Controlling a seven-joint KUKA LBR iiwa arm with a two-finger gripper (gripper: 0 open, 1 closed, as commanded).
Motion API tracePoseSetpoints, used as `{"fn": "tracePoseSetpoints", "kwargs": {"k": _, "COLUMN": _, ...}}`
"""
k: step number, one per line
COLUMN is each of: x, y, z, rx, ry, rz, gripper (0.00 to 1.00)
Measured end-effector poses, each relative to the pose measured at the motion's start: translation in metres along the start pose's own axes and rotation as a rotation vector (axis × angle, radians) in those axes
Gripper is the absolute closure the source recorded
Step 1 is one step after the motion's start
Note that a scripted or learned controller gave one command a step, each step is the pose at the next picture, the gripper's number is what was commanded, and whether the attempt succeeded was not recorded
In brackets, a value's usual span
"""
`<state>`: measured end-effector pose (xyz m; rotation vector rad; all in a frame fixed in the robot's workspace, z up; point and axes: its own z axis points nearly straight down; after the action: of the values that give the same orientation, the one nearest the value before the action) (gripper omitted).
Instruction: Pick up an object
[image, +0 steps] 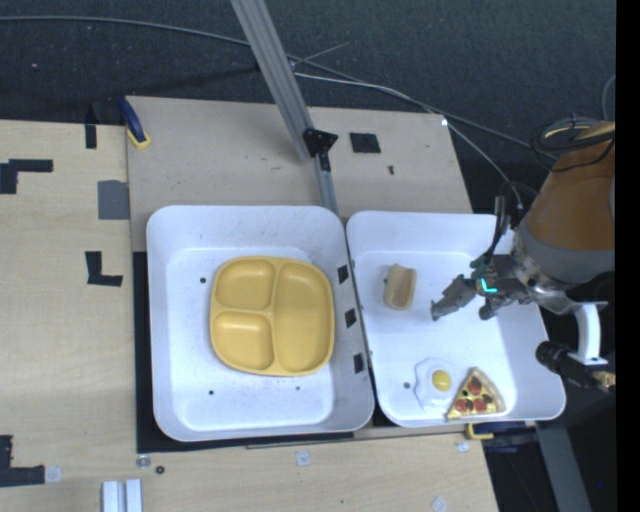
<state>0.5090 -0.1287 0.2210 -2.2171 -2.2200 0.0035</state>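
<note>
So the gripper (462, 301) hangs over the right bin (425, 228) with fingers spread and nothing between them, and the nearest grab is the bread (400, 287), just off at its 9 o'clock, long axis running 12-to-6.

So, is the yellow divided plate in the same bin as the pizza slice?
No, the yellow divided plate lies in the left bin, while the pizza slice sits in the right bin.

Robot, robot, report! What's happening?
End effector open over right bin, holding nothing. Bread piece nearest, untouched. Nothing in the way.
</note>
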Motion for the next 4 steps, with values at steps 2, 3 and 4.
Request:
{"fn": "tracePoseSetpoints", "kwargs": {"k": 2, "x": 0.01, "y": 0.002, "z": 0.049, "rx": 0.002, "ry": 0.0, "rz": 0.001, "gripper": 0.0}}
{"fn": "tracePoseSetpoints", "kwargs": {"k": 3, "x": 0.009, "y": -0.009, "z": 0.106, "rx": 0.003, "ry": 0.0, "rz": 0.001, "gripper": 0.0}}
{"fn": "tracePoseSetpoints", "kwargs": {"k": 4, "x": 0.009, "y": -0.009, "z": 0.136, "rx": -0.004, "ry": -0.003, "rz": 0.002, "gripper": 0.0}}
